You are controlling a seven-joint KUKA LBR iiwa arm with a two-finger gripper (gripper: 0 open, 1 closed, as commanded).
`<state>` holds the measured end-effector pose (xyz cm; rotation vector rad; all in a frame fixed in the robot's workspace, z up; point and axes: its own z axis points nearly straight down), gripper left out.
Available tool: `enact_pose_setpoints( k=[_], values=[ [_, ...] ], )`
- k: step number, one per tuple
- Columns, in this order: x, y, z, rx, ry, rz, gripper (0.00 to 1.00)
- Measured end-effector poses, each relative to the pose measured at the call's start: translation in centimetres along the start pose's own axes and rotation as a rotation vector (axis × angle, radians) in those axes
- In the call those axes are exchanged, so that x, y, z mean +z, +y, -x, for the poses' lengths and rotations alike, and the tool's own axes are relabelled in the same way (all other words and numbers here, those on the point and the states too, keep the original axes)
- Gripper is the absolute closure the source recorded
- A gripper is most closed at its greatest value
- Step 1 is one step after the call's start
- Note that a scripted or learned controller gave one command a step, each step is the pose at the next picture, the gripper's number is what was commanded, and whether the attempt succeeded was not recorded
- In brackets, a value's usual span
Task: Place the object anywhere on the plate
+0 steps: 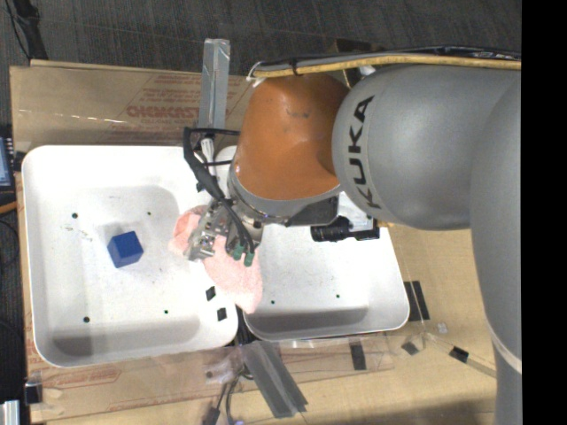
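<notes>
Blue cube (126, 248) resting in the left bin (53, 202), well apart from the pink plate (232, 271). Pincer (221, 240) hovering over that plate; grip state impossible to tell.

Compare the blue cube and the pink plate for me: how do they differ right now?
The blue cube is small and blocky; the pink plate is broader and flat. The cube sits in full view in the left bin, apart from the arm; the plate lies over the seam between the bins, partly hidden under the claw. The cube is deep blue, the plate pale pink. Both rest low on white bin surfaces, and the cube is not on the plate.
</notes>
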<state>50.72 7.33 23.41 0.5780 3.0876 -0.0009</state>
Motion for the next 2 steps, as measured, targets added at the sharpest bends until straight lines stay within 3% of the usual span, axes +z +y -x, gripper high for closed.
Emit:
enact_pose_setpoints(
  k=[1,2],
  values=[
    [0.12,4.67,-2.12,-0.377,-0.002,0.001,1.00],
    [0.11,4.65,-2.10,-0.377,-0.002,0.001,0.00]
  ],
)
